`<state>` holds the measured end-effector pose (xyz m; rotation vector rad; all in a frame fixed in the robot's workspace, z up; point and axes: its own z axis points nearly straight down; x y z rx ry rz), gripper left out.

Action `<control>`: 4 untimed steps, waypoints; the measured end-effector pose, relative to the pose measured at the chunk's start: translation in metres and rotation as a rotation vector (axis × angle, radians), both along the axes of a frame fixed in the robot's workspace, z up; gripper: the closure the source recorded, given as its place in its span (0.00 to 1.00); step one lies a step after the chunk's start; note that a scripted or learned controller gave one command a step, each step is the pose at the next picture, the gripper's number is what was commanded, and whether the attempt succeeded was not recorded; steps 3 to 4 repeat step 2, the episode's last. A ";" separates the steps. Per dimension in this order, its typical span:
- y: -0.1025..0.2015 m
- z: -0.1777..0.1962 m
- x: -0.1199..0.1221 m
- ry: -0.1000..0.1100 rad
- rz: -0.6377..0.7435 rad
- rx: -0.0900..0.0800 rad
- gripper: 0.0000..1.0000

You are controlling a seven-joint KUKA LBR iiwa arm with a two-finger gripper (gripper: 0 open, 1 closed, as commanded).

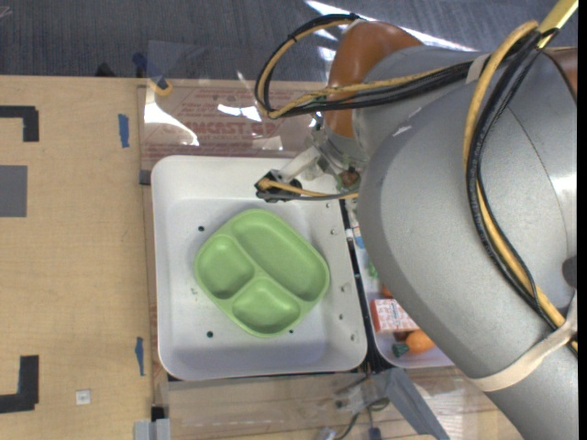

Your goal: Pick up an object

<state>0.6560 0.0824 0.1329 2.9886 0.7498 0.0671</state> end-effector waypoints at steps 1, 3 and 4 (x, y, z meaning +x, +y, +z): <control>0.000 0.000 0.000 -0.002 -0.034 0.001 0.00; 0.002 0.001 0.000 -0.007 -0.095 0.001 0.00; 0.002 0.001 0.000 -0.007 -0.095 0.001 0.00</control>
